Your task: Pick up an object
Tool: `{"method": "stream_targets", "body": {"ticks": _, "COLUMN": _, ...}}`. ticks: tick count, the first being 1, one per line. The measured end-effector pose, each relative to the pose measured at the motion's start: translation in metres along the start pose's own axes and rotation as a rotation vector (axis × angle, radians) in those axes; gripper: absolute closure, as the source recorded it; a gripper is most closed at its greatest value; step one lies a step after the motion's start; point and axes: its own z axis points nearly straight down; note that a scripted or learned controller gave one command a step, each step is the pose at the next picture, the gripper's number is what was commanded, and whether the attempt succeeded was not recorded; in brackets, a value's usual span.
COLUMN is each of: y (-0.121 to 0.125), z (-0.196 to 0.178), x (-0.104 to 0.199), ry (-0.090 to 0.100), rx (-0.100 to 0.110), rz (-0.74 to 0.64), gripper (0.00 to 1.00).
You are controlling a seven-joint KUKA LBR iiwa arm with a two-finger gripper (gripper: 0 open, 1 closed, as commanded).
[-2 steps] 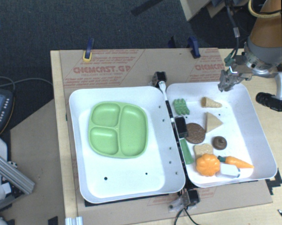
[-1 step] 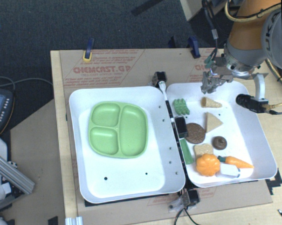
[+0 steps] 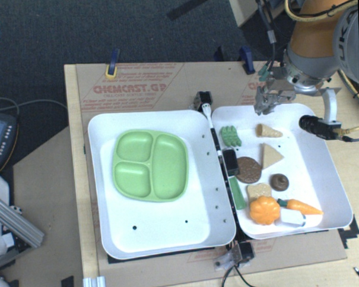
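Gripper (image 3: 264, 106) hangs at the far rim of the right bin (image 3: 335, 180); whether it is clenched or released, cannot tell. Toy food crowds that bin's left half: orange pumpkin (image 3: 264, 210), carrot (image 3: 299, 206), brown cookie (image 3: 248, 169). Left bin (image 3: 105, 220) has green divided plate (image 3: 151, 165), bare margins around it. Cardboard bench (image 3: 82, 90) beneath.

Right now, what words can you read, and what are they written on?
"CHEMCAST GP": big red letters on the brown board behind the bins; the last letters are unsure.
Smaller red lines beside it, and red print at the board's right: too blurred to read.
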Motion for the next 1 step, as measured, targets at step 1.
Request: {"method": "stream_targets", "body": {"ticks": 1, "y": 0.006, "z": 0.011, "x": -0.0096, "ry": -0.001, "rx": 0.002, "rz": 0.003, "gripper": 1.0}}
